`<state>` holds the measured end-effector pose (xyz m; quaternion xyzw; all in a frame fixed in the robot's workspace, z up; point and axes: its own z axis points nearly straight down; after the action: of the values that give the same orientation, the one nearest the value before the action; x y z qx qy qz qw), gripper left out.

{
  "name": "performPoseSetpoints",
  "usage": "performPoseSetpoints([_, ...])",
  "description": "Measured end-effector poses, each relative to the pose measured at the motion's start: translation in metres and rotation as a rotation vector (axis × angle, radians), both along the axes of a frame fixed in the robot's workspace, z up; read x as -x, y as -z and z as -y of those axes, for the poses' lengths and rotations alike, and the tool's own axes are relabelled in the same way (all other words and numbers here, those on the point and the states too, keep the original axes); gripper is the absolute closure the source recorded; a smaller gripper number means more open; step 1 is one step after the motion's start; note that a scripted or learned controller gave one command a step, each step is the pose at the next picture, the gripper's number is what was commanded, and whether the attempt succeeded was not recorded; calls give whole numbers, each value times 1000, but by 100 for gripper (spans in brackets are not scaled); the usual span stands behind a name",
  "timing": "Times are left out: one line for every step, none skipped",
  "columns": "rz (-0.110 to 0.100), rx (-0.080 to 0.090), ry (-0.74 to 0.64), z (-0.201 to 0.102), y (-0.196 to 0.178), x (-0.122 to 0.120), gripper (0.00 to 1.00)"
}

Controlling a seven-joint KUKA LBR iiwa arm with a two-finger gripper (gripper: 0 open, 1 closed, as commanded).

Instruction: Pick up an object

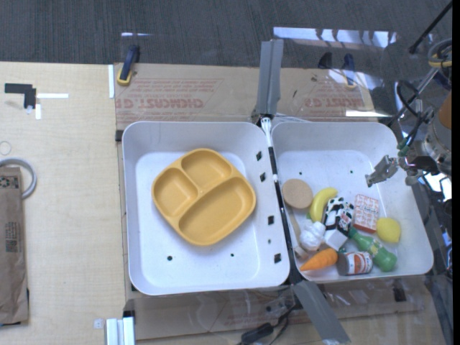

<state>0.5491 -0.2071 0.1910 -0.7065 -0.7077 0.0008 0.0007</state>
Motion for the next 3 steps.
performPoseSetpoints([-4, -8, -119, 11, 83, 45, 0])
performPoseSetpoints([1, 0, -99, -25, 73, 72, 0])
performPoseSetpoints([0, 0, 44, -23, 100, 72, 0])
